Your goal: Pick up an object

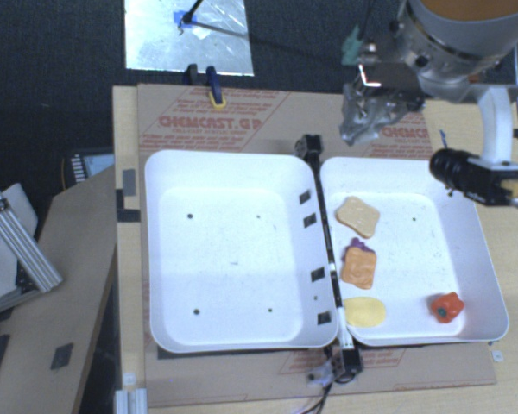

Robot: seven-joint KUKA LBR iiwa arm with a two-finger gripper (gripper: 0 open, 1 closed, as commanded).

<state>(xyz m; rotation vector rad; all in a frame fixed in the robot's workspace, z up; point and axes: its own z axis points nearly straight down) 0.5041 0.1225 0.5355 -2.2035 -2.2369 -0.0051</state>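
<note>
Though bunched together, four toys.

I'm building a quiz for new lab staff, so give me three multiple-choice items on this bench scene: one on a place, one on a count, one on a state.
1. Where do the objects lie?
A. All in the right bin
B. All in the left bin
C. Split between both bins

2. How many objects lie in that bin?
A. Two
B. Four
C. Six

3. Where is the pincer relative to the objects?
A. Pressed onto the red object
B. Lifting the yellow disc
C. Up above the bin's far edge, touching none

Answers:
1 A: the right bin holds them all.
2 B: tan bread slice, orange piece, yellow disc, red object.
3 C: the pincer hangs over the cardboard beyond the bin, apart from every object.
</note>
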